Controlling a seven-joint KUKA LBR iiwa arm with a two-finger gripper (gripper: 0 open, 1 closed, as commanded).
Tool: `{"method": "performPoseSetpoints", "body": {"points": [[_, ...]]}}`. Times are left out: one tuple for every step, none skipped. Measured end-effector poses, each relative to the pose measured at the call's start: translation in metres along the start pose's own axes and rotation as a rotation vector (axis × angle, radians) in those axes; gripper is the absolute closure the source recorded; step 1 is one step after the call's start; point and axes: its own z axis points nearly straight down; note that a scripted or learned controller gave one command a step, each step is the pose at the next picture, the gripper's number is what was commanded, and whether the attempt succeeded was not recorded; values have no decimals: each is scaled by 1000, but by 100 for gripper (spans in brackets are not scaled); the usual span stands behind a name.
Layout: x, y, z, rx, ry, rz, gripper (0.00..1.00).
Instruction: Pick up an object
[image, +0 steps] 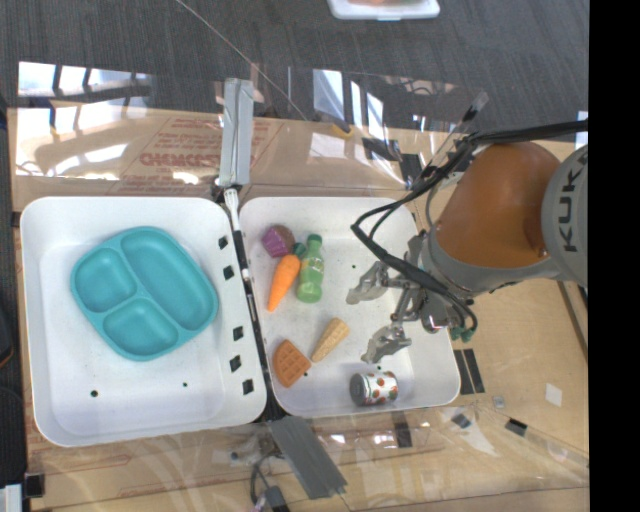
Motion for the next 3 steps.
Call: {"method": "performPoseSetpoints", "body": {"points": [[-11,49,118,-2,2,58,0],[-13,47,106,3,-3,52,100],[-10,57,120,-1,1,-322,100]]}}
